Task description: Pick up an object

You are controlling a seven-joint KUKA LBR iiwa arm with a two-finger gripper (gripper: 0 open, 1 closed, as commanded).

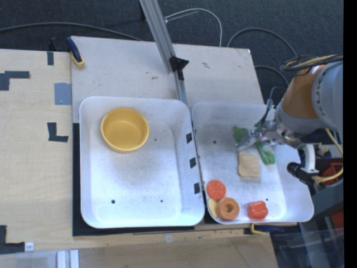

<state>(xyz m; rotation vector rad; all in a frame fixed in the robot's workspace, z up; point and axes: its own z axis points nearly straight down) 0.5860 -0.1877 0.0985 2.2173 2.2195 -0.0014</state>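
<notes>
My gripper (257, 139) hangs low over the right bin (223, 109), reaching in from the right on the grey arm with its orange band (301, 96). It sits right on top of a green leafy piece (240, 133), whose other end sticks out below the gripper towards the near side. Whether that piece is held cannot be seen. Just below lies a beige bread-like block (249, 165). Along the bin's near edge rest an orange-red round piece (216, 190), a tan ring-shaped donut (228, 209) and a red piece (257, 209).
A yellow bowl (124, 129) stands in the far left part of the left bin (139, 208). A slanted metal rail (159, 27) runs down to the divide between the bins. Cables (312, 175) hang at the arm's right.
</notes>
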